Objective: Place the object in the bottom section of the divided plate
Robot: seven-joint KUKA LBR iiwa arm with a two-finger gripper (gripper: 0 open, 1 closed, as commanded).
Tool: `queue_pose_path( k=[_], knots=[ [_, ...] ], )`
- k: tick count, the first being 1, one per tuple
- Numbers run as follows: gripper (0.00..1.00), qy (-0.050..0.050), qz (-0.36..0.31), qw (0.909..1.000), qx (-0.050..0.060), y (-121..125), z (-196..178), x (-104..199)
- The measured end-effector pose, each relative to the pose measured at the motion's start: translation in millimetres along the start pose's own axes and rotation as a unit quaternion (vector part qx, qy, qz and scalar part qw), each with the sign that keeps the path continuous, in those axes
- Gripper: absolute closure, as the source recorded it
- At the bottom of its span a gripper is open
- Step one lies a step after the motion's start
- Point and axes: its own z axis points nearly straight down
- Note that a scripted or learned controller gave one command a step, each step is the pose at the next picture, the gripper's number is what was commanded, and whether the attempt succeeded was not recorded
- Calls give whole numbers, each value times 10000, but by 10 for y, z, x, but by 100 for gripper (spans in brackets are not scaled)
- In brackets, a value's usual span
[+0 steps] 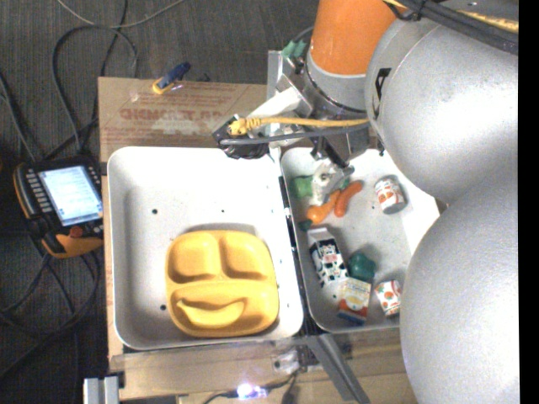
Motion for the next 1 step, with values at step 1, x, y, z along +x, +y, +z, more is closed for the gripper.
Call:
queue_pose_path(
  k=[1],
  knots=[
    [0,0,0,10000,0,0,0,0]
  ],
)
